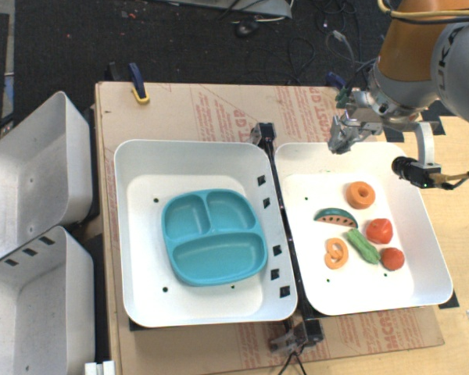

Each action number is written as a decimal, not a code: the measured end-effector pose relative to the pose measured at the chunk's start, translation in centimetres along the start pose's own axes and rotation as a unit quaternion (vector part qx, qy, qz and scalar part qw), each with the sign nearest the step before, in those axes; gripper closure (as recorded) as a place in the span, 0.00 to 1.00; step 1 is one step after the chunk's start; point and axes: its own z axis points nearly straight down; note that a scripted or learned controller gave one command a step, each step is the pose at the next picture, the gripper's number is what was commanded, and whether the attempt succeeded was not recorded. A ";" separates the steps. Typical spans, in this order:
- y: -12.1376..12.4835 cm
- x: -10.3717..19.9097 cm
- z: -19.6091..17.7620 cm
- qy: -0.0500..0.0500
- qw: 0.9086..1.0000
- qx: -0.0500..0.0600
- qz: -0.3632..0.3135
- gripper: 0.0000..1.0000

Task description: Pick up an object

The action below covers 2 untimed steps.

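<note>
Toy food in the right bin [422, 209], below the claw [342, 143]

An orange ring [361, 194] lies nearest, down-right of the claw; further below sit a watermelon slice [335, 217], two tomatoes [380, 230], a green pod [363, 246] and a pretzel [336, 253]. Nothing blocks them. Claw's grip: cannot tell. A blue tray [213, 237] sits far down-left.

The only lettering stands on the brown cardboard sheet [195, 112] that lies under the two white bins. It is printed in faded red and appears reversed or upside down in the camera view, so no word can be read with certainty. One patch of this print sits on the strip beyond the bins, and another runs along the near edge. The rest carries no legible text, label or number.
</note>
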 end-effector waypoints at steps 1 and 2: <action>-2.8 4.4 1.2 0.001 1.000 0.005 -0.001 1.00; -5.6 9.6 0.8 0.001 1.000 0.005 -0.002 1.00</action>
